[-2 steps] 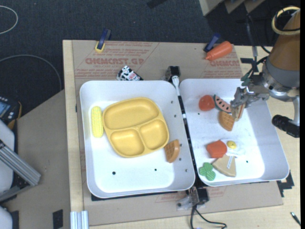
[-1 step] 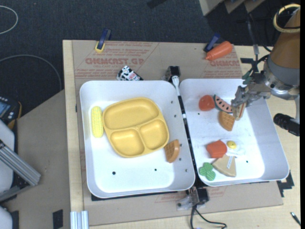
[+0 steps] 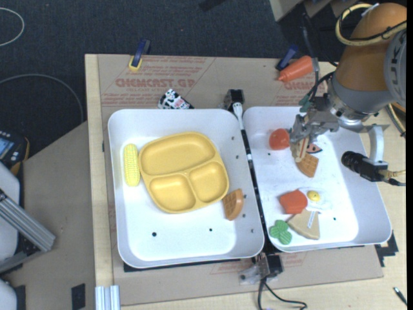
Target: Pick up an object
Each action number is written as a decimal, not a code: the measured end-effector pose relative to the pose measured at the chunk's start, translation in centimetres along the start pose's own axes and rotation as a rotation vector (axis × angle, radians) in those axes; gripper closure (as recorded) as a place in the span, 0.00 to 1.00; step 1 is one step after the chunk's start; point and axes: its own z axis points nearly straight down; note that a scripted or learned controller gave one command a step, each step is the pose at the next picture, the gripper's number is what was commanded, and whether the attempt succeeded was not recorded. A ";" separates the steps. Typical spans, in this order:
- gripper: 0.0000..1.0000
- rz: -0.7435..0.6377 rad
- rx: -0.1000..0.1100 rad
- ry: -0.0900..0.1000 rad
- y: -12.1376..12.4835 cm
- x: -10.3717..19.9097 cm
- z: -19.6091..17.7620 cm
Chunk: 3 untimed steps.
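jaws of the gripper [image 3: 301, 150] hang over the upper middle of the right bin [image 3: 361, 228], pointing down; whether they are spread or pressed together cannot be told from this slant. just below their tips lies a brown waffle piece [image 3: 308, 166], touching or nearly touching the gripper, though a grasp cannot be confirmed. a red round piece [image 3: 279, 139] sits just beside the gripper on the side toward the left bin [image 3: 187, 244], crowding that flank.

further toward the near edge of the right bin, well apart from the gripper, sits a cluster: one orange-red piece [image 3: 293, 201], one small yellow piece [image 3: 313, 196] just beside it, one tan wedge [image 3: 306, 227] and one green piece [image 3: 281, 231] touching the wedge. that makes six things in the right bin.

the left bin holds three: one yellow divided plate [image 3: 184, 171] with three compartments, one corn cob [image 3: 131, 164] alongside its far-left rim, and one brown bread-like piece [image 3: 233, 204] by the plate's corner nearest the right bin.

outside the bins, on the board beyond them, lie one orange carrot [image 3: 297, 68] and one black-and-white toy [image 3: 174, 99].
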 end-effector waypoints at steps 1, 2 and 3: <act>1.00 -0.001 -0.007 -0.001 2.3 4.8 -1.7; 1.00 0.005 0.002 -0.002 2.0 5.2 -0.4; 1.00 0.004 -0.006 -0.003 3.1 5.3 -1.5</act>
